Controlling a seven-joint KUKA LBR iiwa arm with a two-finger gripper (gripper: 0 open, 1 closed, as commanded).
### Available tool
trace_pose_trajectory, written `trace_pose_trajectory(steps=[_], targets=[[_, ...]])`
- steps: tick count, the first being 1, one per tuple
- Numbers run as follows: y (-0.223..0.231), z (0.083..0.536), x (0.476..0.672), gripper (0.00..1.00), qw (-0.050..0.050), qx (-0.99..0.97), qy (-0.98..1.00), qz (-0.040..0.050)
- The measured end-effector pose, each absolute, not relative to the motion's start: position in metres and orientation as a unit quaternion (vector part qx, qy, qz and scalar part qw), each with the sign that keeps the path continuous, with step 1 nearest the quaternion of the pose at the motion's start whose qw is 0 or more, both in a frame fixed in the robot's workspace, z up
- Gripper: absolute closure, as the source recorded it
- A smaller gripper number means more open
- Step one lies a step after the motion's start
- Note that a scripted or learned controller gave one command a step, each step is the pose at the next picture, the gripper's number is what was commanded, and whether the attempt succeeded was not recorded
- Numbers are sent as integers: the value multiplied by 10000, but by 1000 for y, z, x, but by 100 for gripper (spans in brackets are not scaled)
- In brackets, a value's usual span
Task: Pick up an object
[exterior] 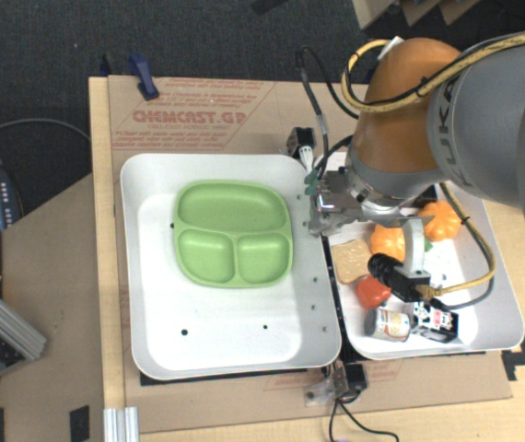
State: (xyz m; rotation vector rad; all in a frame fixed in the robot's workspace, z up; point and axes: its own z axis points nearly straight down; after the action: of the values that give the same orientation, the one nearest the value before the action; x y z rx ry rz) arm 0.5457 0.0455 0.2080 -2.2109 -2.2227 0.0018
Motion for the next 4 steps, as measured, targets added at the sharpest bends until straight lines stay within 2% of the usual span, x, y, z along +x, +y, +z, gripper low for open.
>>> trace_pose_trajectory(steps=[1, 2, 3, 4], targets=[[129, 189, 485, 100, 43, -7038, -7103, 21], [153, 333, 543, 100, -51, -7055, -7086, -91], [230, 257, 499, 100, 37, -7040, -7101, 38], [224, 368, 524, 100, -28, -7066, -7076, -64]])
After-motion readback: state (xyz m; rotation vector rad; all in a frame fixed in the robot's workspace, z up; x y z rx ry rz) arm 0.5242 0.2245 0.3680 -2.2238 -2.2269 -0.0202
